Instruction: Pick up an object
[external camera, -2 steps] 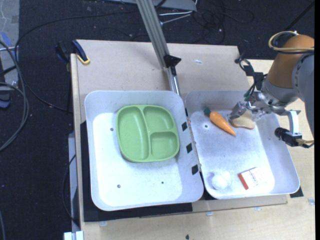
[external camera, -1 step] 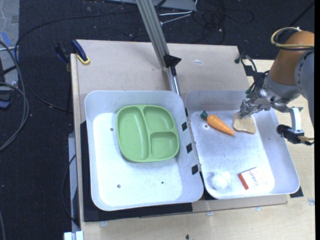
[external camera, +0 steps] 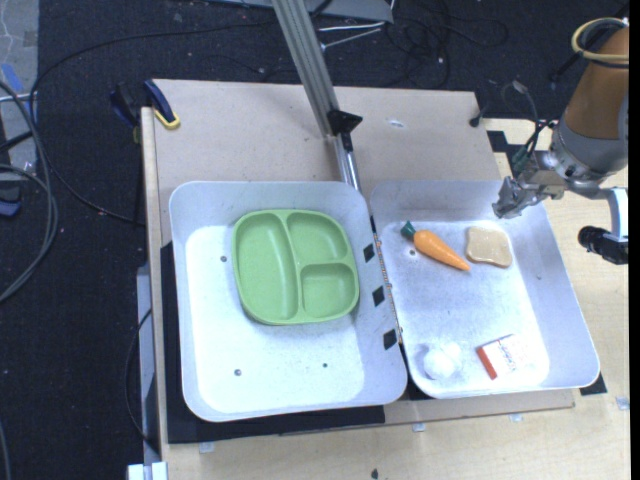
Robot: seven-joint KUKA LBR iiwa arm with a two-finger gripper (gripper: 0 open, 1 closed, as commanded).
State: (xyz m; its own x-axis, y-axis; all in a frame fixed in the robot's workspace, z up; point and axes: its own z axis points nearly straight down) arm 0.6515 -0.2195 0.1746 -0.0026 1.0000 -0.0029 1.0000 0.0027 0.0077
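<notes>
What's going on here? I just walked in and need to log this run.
The arm's tool hovers over the upper edge of the right bin, holding nothing visible. Below it lie a bread slice, a carrot, a white ball and a small red-and-white box. A green divided plate sits in the left bin.

My bench (external camera: 260, 133) is a flat tan board. Two white bins sit on it side by side: the left bin (external camera: 200, 368) and the right bin (external camera: 560, 348), edges touching.
</notes>
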